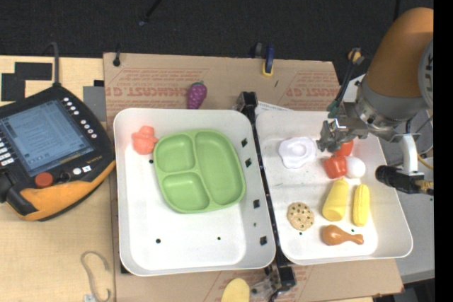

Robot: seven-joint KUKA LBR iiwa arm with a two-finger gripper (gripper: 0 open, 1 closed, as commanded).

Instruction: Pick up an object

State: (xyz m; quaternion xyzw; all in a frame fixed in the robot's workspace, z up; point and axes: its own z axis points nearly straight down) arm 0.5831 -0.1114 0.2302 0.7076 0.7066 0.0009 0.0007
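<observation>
Camera view gives us the surface [71, 71] with its brown cardboard sheet, and on that the two white bins side by side. In the left bin [185, 244] we see a green divided plate [198, 171] lying slightly askew, with a small pink-orange toy [144, 140] just beside its upper left corner. The right bin [386, 240] carries the toy food. The grey arm [396, 74], its orange band uppermost, reaches in from the right, and its claw [333, 136] hangs over the upper part of this bin; we cannot tell how far its fingers are parted, and we see nothing between them. Just beside the claw, toward the bin's near edge, lies a red and white piece [342, 165], and to the claw's left a white fried-egg shape [295, 151]. Below the red piece we find a yellow block [337, 199] and an ear of corn [361, 204] touching side by side, both with their long axes running up and down the picture. Nearer us lies an orange drumstick [341, 235], long axis left to right, its thin end pointing right. A round cookie [301, 216] sits left of the block. Outside the bins, a tablet pendant [49, 145] rests at the left, and a purple toy [197, 95] lies on the cardboard behind the left bin.
</observation>
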